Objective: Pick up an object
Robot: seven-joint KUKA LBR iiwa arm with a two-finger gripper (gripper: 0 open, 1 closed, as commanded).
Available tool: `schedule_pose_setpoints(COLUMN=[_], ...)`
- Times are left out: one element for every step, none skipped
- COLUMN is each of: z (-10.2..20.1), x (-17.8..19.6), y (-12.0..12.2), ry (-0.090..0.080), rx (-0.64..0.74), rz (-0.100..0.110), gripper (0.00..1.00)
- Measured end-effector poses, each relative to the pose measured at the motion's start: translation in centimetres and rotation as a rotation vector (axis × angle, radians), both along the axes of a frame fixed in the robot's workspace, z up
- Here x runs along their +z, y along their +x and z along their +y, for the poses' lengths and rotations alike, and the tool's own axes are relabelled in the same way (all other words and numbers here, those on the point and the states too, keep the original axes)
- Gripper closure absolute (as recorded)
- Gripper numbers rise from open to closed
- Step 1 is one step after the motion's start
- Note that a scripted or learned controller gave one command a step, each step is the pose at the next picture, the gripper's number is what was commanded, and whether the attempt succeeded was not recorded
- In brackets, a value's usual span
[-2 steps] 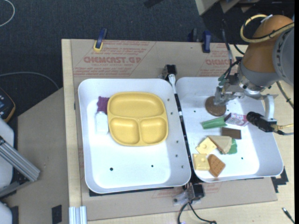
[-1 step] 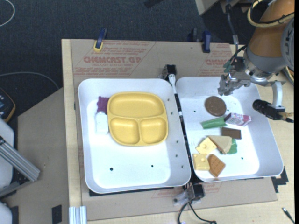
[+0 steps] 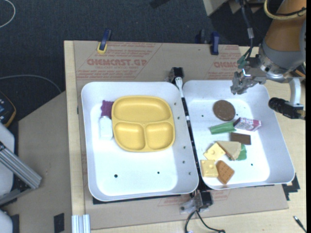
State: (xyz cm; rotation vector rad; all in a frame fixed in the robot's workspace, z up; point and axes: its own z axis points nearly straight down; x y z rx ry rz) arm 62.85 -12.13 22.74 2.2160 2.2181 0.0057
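The right bin point(image 3: 272, 166) holds several small items: a brown round cookie point(image 3: 224, 109), a green stick point(image 3: 222, 127), a pink and white wrapped packet point(image 3: 249, 124), a dark brown bar point(image 3: 240, 138), yellow cheese pieces point(image 3: 214, 153), a tan wedge point(image 3: 230, 149) and an orange cracker point(image 3: 224, 171). My gripper point(image 3: 239, 87) hangs over the bin's far edge, up and to the right of the cookie, with nothing seen between its fingers.
The left bin point(image 3: 97, 174) holds a yellow divided tray point(image 3: 143, 122), with a white bottle point(image 3: 105, 127) and a purple item point(image 3: 107, 106) at its left side. A black clamp point(image 3: 177, 74) sits between the bins. The arm's black side part point(image 3: 286, 107) overhangs the right bin's edge.
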Motion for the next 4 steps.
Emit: schedule_pose_setpoints(z=[5.3, 11.1, 13.3, 13.5], x=[-0.9, -0.9, 0.6, 0.4], y=[0.5, -0.9, 0.1, -0.6], ry=[0.004, 0.005, 0.002, 0.002], rx=[0.005, 0.006, 0.002, 0.0], rz=[0.008, 0.011, 0.003, 0.009], gripper=[1.0, 1.0, 1.0, 1.0])
